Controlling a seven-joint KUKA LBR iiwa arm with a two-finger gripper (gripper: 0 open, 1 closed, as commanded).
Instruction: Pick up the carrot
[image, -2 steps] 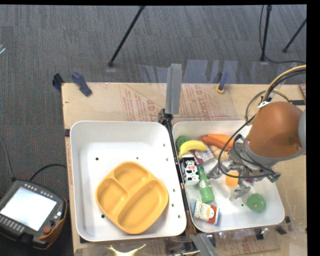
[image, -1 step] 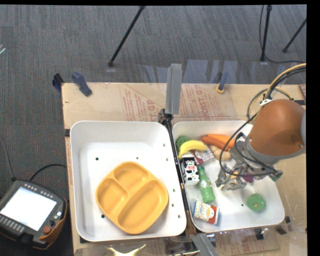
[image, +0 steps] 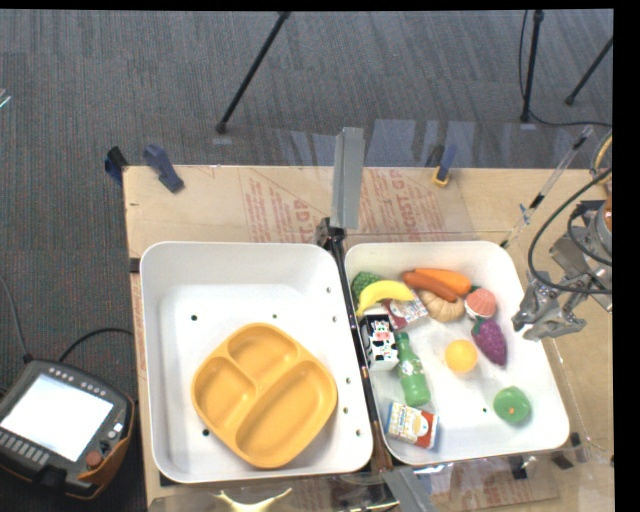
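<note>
Hovering by the right bin rim, my gripper, its state unclear to me, should cross to the carrot, descending mid-length, clear of the banana.

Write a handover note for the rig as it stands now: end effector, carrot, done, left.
End effector: at the right rim of the right bin, nothing visibly held; open or shut cannot be told.
Carrot: lying in the right bin's far end, touching the banana and a tan pastry-like piece.
Left bin holds the yellow divided plate.
Done: nothing; carrot not grasped.
Left: move the end effector over the carrot, descend, grip, lift.
</note>
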